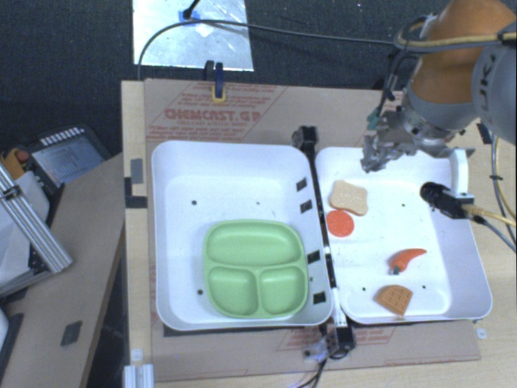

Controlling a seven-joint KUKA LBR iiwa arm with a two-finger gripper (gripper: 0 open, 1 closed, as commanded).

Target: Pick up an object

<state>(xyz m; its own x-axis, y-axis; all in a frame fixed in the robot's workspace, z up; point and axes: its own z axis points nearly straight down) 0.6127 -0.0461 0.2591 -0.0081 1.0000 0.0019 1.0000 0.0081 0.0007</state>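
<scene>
- Bench (242,107): brown board surface with red printed lettering near its far edge; it carries both bins.
- Left bin (174,217): shallow, white, sits left of the black clips along the shared divider.
- Right bin (452,257): shallow, white, touching the left bin along that divider.
- Arm (464,43): grey with an orange band, enters from the right and hangs over the far edge of the right bin.
- Green tray (254,267): three compartments, lies flat in the near half of the left bin, close to the divider.
- Gripper (376,162): pointed down above the far-left corner of the right bin, just beyond the bread slice. Nothing visible between its tips; whether it is spread or closed, cannot tell.
- Bread slice (348,197): tan, lies flat in the right bin near the divider.
- Red disc (340,224): flat, round, just in front of the bread slice, about touching it.
- Waffle piece (394,299): tan-orange, near the front wall of the right bin.
- Red pepper (406,259): small, curved, lies between the waffle piece and the bin's centre, apart from both other items.
</scene>
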